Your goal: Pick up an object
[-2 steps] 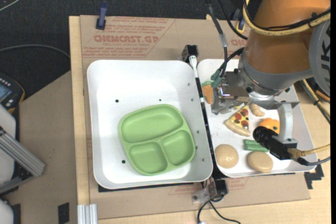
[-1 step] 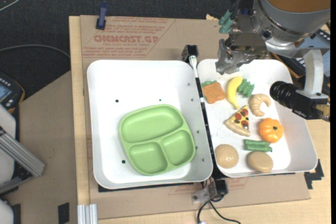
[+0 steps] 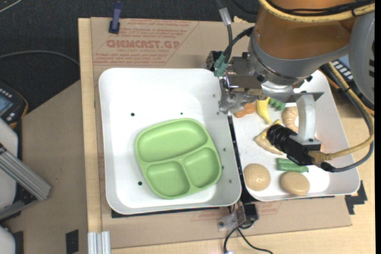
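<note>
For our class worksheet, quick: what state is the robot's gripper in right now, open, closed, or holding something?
Gripper: low over the right bin among the toy foods; its state cannot be told from this view.

My arm (image 3: 309, 3) enters from the upper right of the frame, its orange band bulking large there. My grey wrist points down toward the centre right, with my gripper (image 3: 235, 98) low beneath it.

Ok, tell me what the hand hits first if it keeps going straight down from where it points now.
Most likely the floor of the right bin near its top left corner, beside the orange piece and yellow piece. The wrist covers the hand, so the exact line and depth are uncertain.
</note>
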Available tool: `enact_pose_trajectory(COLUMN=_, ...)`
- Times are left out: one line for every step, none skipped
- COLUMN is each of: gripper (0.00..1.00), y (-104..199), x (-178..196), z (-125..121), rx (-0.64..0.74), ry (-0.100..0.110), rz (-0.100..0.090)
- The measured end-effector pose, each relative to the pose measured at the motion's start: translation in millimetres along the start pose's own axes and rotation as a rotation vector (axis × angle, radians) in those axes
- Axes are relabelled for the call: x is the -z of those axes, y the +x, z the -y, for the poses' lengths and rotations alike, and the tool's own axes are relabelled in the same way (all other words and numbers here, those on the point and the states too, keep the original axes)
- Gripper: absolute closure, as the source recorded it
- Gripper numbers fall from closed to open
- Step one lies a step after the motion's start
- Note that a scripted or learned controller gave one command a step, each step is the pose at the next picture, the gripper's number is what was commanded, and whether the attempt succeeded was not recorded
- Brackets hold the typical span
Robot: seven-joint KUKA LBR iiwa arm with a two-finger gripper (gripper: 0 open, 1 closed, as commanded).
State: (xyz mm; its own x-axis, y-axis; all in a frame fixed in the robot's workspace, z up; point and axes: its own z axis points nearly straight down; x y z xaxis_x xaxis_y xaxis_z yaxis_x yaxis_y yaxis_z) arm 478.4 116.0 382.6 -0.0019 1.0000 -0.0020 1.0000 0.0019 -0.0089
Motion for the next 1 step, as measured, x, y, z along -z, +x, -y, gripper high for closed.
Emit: enact_pose_trajectory(gripper=1.00, y=-1.0, x=15.7, z=-1.4, rx=-0.001, ry=-0.012, rz=-0.002)
